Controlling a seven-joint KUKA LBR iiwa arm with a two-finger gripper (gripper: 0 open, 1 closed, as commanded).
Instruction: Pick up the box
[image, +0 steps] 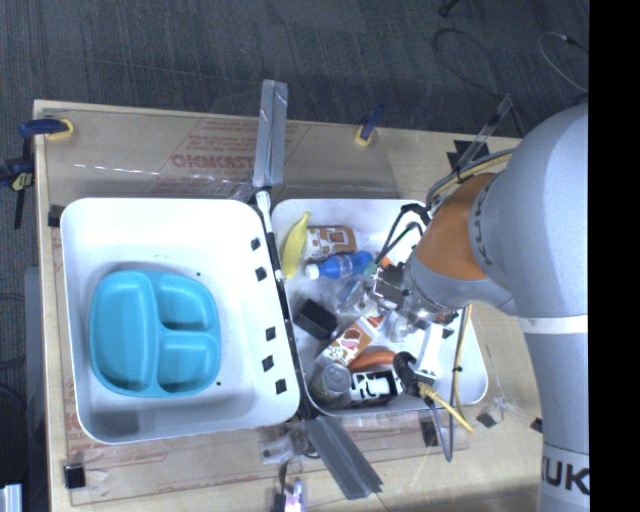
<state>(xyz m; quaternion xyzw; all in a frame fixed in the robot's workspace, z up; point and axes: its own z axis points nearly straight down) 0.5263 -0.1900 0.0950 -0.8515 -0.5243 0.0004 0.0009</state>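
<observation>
The box (352, 341) — an orange-and-white carton, as best I can judge — lies tilted in the right bin (478, 385), in the thick of the clutter toward its near side. A metal can (331, 379) sits just beside its lower end, a black block (316, 319) is near on the left, and a black-and-white item (375, 386) lies just below it. Farther up are a blue-capped bottle (338, 267), a banana (294, 243) against the divider, and a brown packet (331, 240).

The gripper (395, 300) hangs over this heap, just up and right of the box; whether it is spread or pinched I cannot tell, since the wrist and cables hide it.

The main risk is crowding — a descent here could land on the bottle or the can instead, or shove the tilted carton deeper under its neighbours. A slanted face may also slip out of a pinch. The left bin (75, 230) holds only a blue divided tray (155, 332), well apart.
</observation>
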